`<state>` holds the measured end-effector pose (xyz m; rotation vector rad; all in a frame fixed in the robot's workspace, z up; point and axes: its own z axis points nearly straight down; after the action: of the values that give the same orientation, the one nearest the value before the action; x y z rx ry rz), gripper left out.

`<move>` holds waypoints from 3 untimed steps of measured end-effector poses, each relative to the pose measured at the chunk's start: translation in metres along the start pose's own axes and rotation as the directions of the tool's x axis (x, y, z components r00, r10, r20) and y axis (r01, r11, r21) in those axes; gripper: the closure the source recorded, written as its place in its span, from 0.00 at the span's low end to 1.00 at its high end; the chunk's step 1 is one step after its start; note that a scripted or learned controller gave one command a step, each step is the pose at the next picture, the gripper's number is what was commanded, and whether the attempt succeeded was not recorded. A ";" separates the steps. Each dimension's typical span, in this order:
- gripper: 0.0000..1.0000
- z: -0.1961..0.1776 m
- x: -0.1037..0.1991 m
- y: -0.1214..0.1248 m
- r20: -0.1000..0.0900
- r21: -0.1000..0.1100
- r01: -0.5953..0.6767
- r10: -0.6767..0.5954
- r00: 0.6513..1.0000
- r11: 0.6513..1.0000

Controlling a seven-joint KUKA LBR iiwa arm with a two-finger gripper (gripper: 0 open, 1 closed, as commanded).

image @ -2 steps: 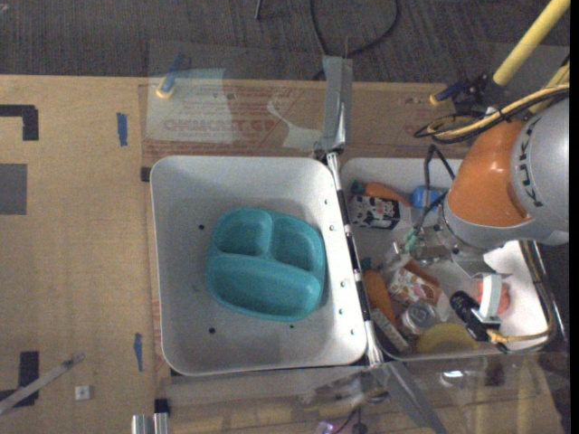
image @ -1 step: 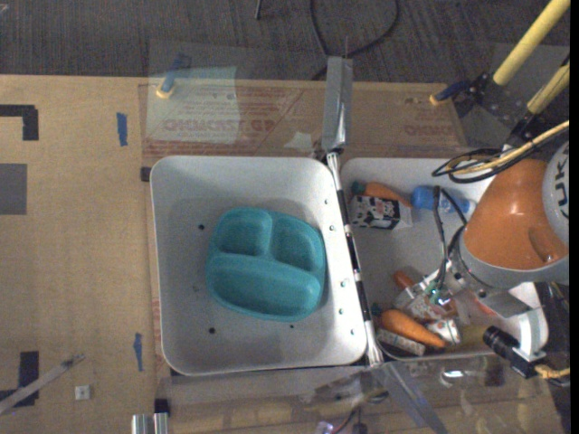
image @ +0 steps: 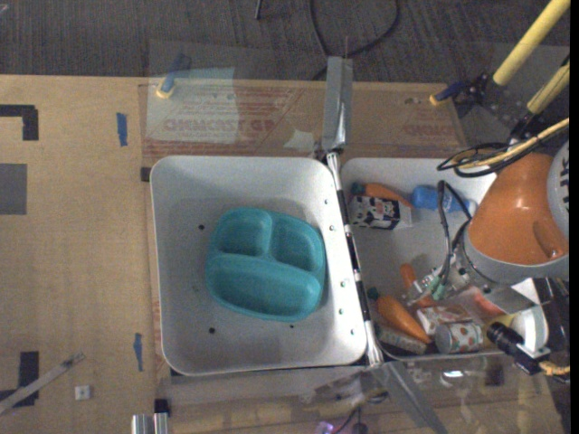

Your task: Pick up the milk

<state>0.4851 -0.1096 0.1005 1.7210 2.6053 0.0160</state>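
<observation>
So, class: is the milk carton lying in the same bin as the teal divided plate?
No. The milk carton lies in the right bin, near its upper left corner, while the teal divided plate sits in the left bin.

The left bin [image: 181,333] holds a teal divided tray [image: 265,262] in its middle; bare white floor rings the tray on all sides, widest toward the bin's top and left walls. The right bin [image: 398,165] is crowded. The milk carton [image: 374,212] lies near its top left, with open floor below it and an orange piece and a blue piece just behind it by the top wall. The arm [image: 516,220] and its cables cover the bin's right part. Carrots [image: 401,317], a can [image: 458,335] and packets pack the lower edge. The central divider [image: 348,251] stands between the bins.
</observation>
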 end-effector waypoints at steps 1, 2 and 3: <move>1.00 -0.084 0.072 0.047 -0.004 0.021 -0.306 0.306 0.952 0.952; 1.00 -0.090 -0.068 0.001 -0.006 0.017 -0.035 0.035 0.999 0.999; 1.00 -0.083 0.014 0.033 -0.007 0.023 -0.233 0.234 0.972 0.972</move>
<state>0.5081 -0.0836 0.1842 2.0294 2.4018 -0.0013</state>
